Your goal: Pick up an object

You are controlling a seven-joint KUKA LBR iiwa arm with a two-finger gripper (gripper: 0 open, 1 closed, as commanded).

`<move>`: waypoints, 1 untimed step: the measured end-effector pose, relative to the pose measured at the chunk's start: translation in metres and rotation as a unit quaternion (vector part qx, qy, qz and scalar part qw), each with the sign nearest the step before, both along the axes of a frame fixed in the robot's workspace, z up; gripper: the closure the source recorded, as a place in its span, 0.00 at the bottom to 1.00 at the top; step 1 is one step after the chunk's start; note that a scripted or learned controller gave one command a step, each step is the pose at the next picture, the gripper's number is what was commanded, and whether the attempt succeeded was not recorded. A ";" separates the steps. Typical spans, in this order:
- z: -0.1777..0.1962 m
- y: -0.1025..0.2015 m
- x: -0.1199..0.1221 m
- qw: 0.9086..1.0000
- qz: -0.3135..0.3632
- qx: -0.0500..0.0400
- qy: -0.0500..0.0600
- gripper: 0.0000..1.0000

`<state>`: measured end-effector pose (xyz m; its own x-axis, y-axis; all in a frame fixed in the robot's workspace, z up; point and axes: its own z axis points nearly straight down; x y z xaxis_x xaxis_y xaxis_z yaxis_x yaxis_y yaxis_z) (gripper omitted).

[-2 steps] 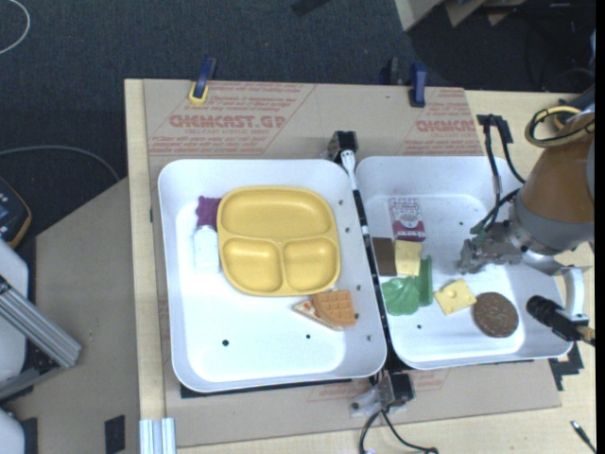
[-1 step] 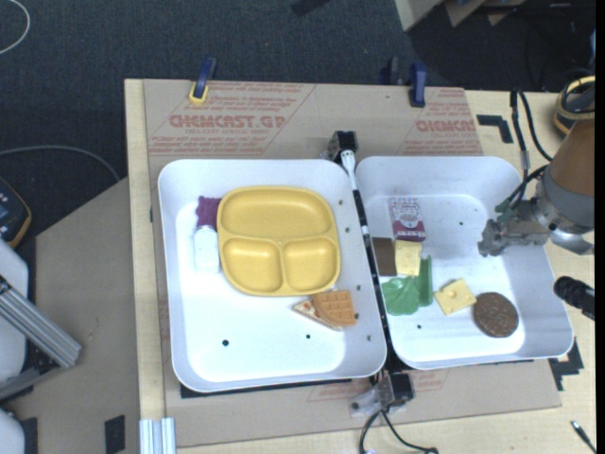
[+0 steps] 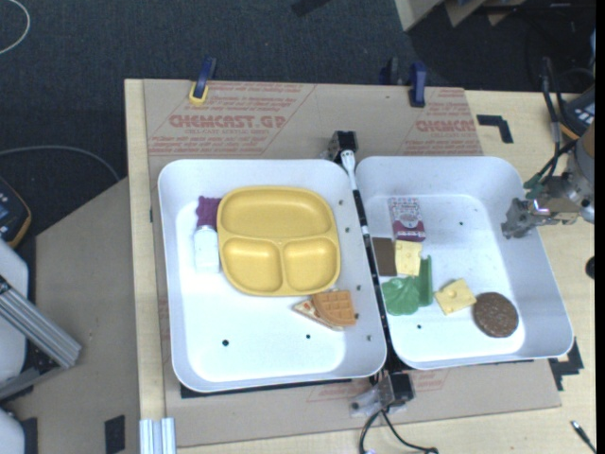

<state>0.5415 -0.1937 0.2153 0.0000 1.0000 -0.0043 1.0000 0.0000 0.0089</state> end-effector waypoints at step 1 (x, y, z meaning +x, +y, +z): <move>0.010 0.000 0.001 1.000 0.000 0.001 0.002 1.00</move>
